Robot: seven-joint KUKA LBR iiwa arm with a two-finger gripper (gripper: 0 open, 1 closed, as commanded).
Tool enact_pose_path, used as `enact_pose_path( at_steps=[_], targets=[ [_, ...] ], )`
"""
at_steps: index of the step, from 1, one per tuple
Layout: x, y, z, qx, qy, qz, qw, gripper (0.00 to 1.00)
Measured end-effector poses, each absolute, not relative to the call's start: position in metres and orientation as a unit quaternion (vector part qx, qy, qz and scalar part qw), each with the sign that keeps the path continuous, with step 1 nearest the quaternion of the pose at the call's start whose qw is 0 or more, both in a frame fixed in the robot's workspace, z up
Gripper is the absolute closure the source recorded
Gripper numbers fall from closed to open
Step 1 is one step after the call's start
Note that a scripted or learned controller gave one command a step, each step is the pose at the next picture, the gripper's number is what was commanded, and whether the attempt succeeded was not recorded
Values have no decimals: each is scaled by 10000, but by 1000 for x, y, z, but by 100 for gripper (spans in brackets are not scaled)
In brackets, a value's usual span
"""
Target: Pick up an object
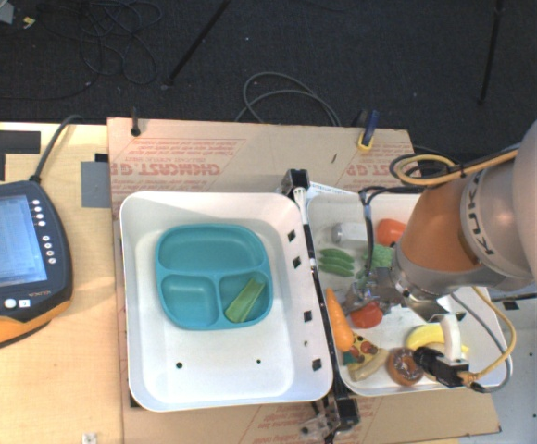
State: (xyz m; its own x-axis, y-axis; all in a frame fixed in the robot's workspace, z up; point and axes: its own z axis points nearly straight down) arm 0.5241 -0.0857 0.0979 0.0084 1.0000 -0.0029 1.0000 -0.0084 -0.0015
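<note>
The right bin [317, 213] holds several toy foods: a green pod [335, 263], an orange carrot [339, 323], a red tomato-like piece [368, 316], a yellow banana [425, 337], a brown donut [404, 366] and a pizza slice [362, 355]. An orange-red piece [391, 231] lies partly under the arm. My gripper [372, 289] reaches down into this bin from the right, just above the red piece and right of the green pod. The wrist's orange band [435, 234] hides the bin's middle.
The left bin [204, 368] holds a teal divided plate [215, 276] with a green slice [245, 300] in its lower right compartment. A tablet pendant [14, 248] lies at the far left. Cables [477, 363] trail by the right bin's front right corner.
</note>
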Motion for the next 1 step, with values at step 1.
enact_pose_path(
  at_steps=[1],
  targets=[
    [538, -19, 193, 7048, 7094, 30, 10, 100]
  ],
)
